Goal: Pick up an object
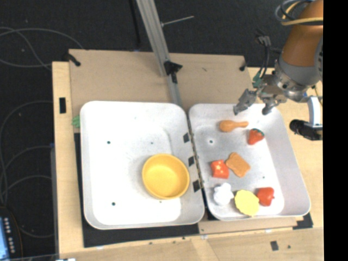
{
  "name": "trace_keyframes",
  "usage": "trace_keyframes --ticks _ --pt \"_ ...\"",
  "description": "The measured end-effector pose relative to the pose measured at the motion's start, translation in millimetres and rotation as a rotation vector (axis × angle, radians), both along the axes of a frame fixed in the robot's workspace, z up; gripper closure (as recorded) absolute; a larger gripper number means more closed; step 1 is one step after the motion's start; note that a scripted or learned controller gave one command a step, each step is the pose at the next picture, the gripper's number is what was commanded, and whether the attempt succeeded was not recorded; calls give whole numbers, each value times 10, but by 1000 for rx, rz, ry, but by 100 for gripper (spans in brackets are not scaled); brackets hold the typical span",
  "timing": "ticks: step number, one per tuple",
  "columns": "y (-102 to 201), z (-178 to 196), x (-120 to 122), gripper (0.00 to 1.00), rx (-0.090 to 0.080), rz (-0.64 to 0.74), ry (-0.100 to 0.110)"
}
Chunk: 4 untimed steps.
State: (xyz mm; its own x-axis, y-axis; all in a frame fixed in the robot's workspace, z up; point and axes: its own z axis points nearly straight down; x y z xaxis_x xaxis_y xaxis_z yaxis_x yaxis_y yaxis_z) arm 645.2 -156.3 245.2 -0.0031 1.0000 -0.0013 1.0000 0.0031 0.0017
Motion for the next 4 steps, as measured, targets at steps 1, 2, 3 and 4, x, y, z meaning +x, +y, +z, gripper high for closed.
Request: trace_keyframes --ticks 1,2,3,4 --pt "-1 0 0 0 -1 1 0" --pt "-18 -628 -40 0 -1 -3 6" --pt "-98 -1071 -96 0 -1 -4 4" --pt "-115 -1462 -103 0 -1 -5 4"
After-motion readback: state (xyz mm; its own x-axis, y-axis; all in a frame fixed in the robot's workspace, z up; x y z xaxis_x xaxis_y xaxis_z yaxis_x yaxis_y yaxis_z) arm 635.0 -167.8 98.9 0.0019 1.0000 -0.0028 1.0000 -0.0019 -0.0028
